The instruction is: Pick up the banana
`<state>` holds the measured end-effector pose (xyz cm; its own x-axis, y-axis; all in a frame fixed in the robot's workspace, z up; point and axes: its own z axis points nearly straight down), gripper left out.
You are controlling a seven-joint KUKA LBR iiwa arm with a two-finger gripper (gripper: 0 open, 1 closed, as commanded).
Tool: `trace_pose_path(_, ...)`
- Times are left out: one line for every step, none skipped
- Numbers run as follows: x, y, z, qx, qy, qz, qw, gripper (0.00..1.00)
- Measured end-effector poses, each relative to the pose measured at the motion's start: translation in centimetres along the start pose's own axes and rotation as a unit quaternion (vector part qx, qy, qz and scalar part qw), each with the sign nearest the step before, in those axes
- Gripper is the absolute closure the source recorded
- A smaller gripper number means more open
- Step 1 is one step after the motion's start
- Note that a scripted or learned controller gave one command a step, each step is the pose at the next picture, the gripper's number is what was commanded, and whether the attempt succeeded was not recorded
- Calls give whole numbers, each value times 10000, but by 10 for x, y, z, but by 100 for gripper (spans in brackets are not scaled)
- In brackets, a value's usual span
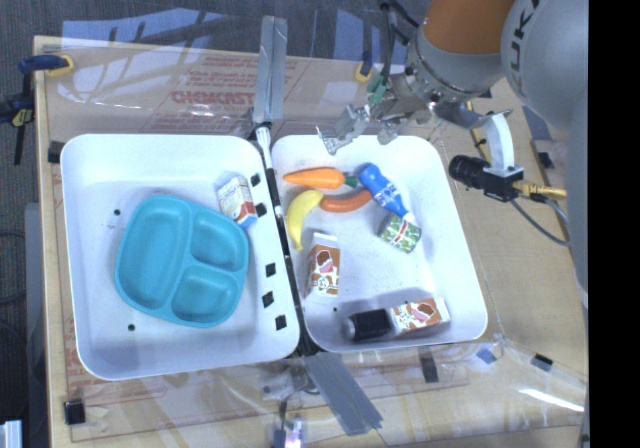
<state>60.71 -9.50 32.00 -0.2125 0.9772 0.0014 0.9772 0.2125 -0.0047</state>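
The yellow banana lies curved against the left wall of the right bin, just below an orange carrot. My gripper hangs over the bin's back rim, up and to the right of the banana and apart from it. Its fingers stand open with nothing between them.
Close around the banana are a red sausage, a blue bottle, a green can and a brown carton. Another carton and a black object lie at the front. The left bin holds a blue divided plate and a small carton.
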Motion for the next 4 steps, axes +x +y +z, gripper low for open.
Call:
trace_pose_path(59,-39,98,29,2,972,9953,0)
trace_pose_path(65,-113,132,28,4,991,9951,0)
trace_pose_path(138,-104,132,28,-1,1637,9865,0)
trace_pose_path(127,-56,86,18,-2,1629,9866,0)
